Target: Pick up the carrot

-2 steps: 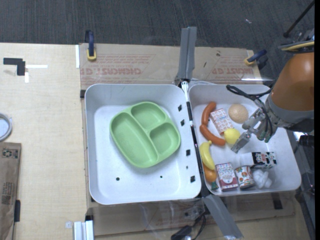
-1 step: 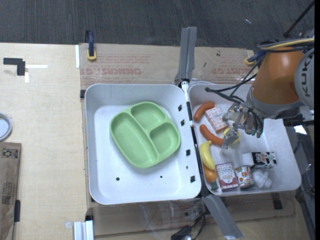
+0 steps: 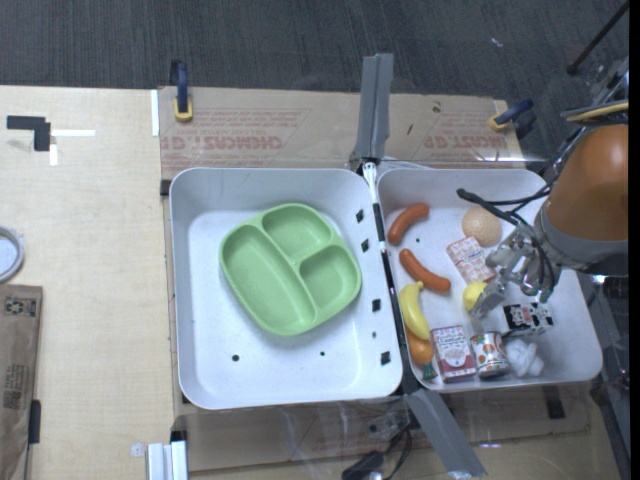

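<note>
The carrot (image 3: pixel 424 273) lies mid right bin (image 3: pixel 590 353), between a sausage (image 3: pixel 407 222) and banana (image 3: pixel 414 310). The jaws (image 3: pixel 497 286) hover nearby over a lemon (image 3: pixel 475 293); whether released or clenched, I cannot tell.

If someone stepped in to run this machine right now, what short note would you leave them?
Gripper: low in the right bin, beside a small yellow item; whether its fingers are open or shut is unclear.
Carrot: lying loose in the right bin, left of the gripper, next to the banana.
Done: nothing lifted yet.
Left: move over the carrot, grasp it, raise it.
</note>
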You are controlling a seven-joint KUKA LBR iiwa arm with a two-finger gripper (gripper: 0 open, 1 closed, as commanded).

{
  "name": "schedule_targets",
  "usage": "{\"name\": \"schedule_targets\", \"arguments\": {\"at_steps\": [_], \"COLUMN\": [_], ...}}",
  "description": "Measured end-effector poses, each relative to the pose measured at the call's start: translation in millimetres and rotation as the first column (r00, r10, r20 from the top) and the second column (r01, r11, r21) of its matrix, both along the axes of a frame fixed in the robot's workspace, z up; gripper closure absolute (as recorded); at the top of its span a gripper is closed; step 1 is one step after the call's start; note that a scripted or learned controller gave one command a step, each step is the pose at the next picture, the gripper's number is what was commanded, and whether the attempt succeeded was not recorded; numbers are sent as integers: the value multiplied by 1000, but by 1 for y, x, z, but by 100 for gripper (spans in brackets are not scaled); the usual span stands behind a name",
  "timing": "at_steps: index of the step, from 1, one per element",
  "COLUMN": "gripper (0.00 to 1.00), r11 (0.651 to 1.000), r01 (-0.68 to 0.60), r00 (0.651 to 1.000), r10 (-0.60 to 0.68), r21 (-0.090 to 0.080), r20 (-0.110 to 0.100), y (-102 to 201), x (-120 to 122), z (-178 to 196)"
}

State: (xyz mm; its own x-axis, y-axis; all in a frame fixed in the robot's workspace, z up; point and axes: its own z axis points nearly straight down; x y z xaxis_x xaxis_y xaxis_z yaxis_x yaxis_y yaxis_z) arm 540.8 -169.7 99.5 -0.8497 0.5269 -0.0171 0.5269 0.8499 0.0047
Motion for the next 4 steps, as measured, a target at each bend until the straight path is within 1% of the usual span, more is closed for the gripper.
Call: {"name": "schedule_targets", "arguments": {"at_steps": [1, 2, 3, 4], "gripper": [100, 100, 100, 100], "r11": [1000, 953, 764, 766], "r01": [2, 303, 645, 642], "r00": [1000, 953, 764, 766], "r10": [-2, -303, -645, -642], "r21": [-3, 5, 3, 1], "r20": [12, -17, -16, -15], "y": [-1, 46, -11, -11], "x": [3, -52, -24, -23], "z": [11, 73, 196, 204]}}
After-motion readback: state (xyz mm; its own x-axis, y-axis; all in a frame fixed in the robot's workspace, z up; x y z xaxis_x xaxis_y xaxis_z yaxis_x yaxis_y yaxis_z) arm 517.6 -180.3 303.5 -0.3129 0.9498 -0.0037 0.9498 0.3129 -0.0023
